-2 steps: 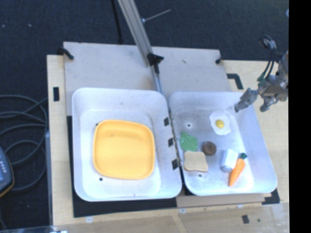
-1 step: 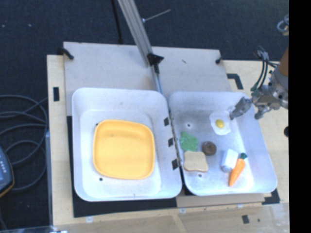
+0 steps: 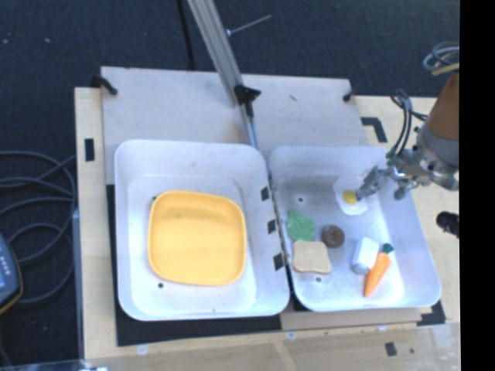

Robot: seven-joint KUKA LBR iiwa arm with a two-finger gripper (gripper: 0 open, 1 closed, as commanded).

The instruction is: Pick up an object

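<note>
well, the right bin (image 3: 418, 280) serves as the landmark. the arm (image 3: 442, 134) comes in over its upper right rim, and the gripper (image 3: 374, 182) hangs above the bin's upper middle, just beside a fried egg toy (image 3: 349, 198). whether the gripper is spread or closed cannot be made out at this size, and nothing shows clearly between its tips. the fried egg toy, white with a yellow yolk, lies on the bin's floor near the far wall, close under the gripper's tip; whether they touch cannot be told.

lower in the same bin, a small dark brown round piece (image 3: 333, 236) sits near the middle of the floor. a green leafy piece (image 3: 301, 226) lies beside the bin's left wall, and a slice of toast (image 3: 311, 258) lies just below it, toward the near left corner. toward the near right part of the floor, a small white and grey object (image 3: 363, 254) lies tilted, and a toy carrot (image 3: 377, 272) with a green top lies just beside it, pointing toward the near rim.

left of the right bin, touching it along the shared edge, is the left bin (image 3: 131, 230), and a yellow square plate (image 3: 197, 237) lies flat on its floor. a metal pole (image 3: 216, 41) slants up from behind where the two bins meet.
</note>
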